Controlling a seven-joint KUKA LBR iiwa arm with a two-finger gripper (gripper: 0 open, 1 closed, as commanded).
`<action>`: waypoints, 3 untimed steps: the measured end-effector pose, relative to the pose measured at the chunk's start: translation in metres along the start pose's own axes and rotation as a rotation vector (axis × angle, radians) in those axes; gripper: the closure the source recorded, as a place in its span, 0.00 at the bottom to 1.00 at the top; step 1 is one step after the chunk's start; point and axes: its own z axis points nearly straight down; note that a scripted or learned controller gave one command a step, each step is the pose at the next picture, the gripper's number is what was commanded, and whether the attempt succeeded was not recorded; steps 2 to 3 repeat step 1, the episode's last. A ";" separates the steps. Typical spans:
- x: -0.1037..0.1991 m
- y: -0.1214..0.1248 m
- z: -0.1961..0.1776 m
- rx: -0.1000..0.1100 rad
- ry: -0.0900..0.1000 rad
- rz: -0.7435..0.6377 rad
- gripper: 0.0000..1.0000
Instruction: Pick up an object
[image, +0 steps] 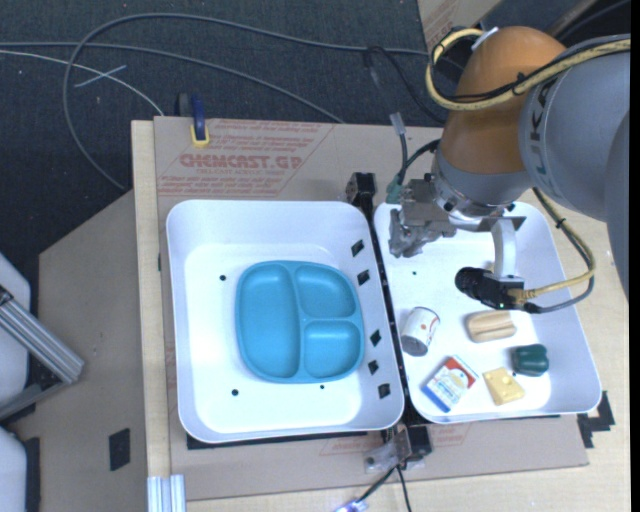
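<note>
Jaws at right bin's far-left corner, open/closed state indeterminate; nearest obj., white cup, lies toward bin's near edge.

arm cut off at right edge

Two white bins and a robot arm

The left bin holds a blue plate with three parts. The right bin holds a small white cup on its side, a tan block, a green thing, a yellow piece and a little packet. The gripper hangs over the right bin's far end.
</note>
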 end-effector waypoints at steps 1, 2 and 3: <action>0.053 0.013 0.001 -0.001 0.001 0.000 1.00; 0.053 0.013 0.001 -0.001 0.001 0.000 1.00; 0.053 0.013 0.001 -0.001 0.001 0.000 1.00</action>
